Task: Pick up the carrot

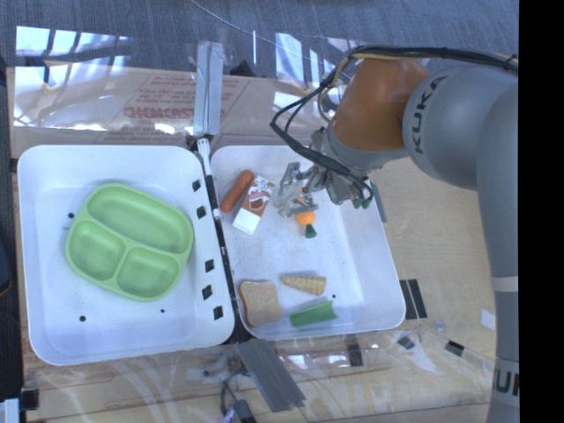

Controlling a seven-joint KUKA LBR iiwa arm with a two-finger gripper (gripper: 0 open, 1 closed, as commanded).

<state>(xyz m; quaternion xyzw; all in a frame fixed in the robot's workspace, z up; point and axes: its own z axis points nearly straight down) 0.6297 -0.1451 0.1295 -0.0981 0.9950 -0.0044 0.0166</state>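
In the right bin [374,263], I see nearest me a green piece [313,314] and bread slice [259,301]. Beyond them, the carrot [307,226] lies just at six o'clock of the gripper [298,197]; I cannot tell its finger state.

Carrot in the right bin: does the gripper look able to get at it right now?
Probably yes. The gripper hangs right over the carrot, which lies on bare bin floor apart from the hot dog and the small carton.

Green divided plate [129,241], sausage [236,190], bread [260,302]
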